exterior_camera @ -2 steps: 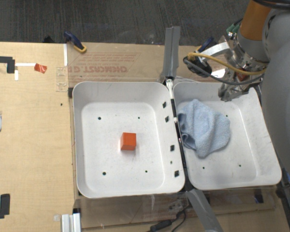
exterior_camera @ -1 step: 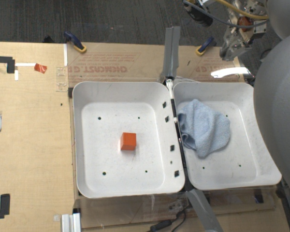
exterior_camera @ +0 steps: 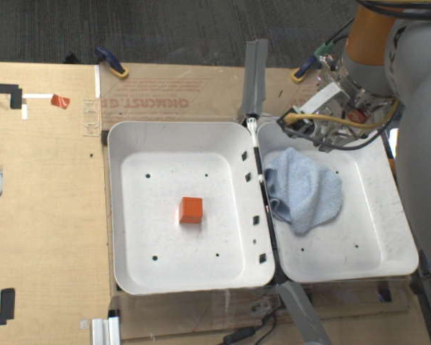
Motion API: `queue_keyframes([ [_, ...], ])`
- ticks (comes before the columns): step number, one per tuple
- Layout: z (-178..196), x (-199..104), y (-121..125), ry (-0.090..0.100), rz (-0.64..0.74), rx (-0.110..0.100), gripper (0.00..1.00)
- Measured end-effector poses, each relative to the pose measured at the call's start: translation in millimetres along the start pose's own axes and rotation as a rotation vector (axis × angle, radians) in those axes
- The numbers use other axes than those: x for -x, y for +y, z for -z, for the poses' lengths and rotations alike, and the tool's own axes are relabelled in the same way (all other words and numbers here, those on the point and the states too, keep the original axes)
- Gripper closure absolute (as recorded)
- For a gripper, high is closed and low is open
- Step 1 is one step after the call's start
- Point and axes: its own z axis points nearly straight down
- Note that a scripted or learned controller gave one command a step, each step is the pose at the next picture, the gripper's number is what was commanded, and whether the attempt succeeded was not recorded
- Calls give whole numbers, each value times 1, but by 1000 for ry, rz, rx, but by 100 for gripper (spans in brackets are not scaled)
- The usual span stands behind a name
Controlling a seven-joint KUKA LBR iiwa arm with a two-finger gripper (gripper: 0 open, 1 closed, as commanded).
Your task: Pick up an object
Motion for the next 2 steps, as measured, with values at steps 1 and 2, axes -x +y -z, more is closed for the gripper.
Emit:
queue_keyframes([
  [1,-45,2,32,2,-308,-1,100],
  [2,-29,-40,52,5,-310,0,100],
])
